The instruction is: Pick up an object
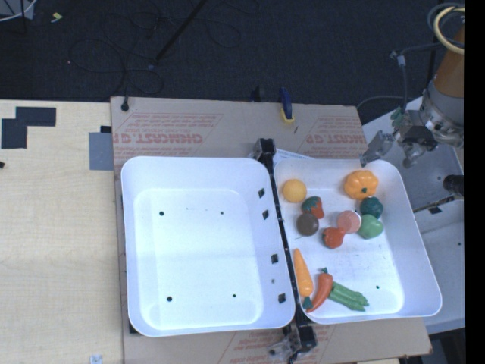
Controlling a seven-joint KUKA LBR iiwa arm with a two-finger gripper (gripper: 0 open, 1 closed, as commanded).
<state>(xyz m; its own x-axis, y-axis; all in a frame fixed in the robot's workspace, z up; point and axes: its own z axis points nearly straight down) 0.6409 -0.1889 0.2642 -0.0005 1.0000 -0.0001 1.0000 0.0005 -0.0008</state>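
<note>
A bench holds two white bins; the claw [392, 147] hangs spread open, gripping nothing, with the orange pumpkin toy [361, 183] just below-left of it.

One fixed camera overhead — slanted down on both bins [129, 203].

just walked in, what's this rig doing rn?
It's a pick run. The gripper hangs open past the far right corner of the right bin, holding nothing. All the toy food sits in that bin: an orange pumpkin, a yellow ball, a carrot, a red chili, a green pod and a few small pieces in the middle. No grasp yet.
</note>
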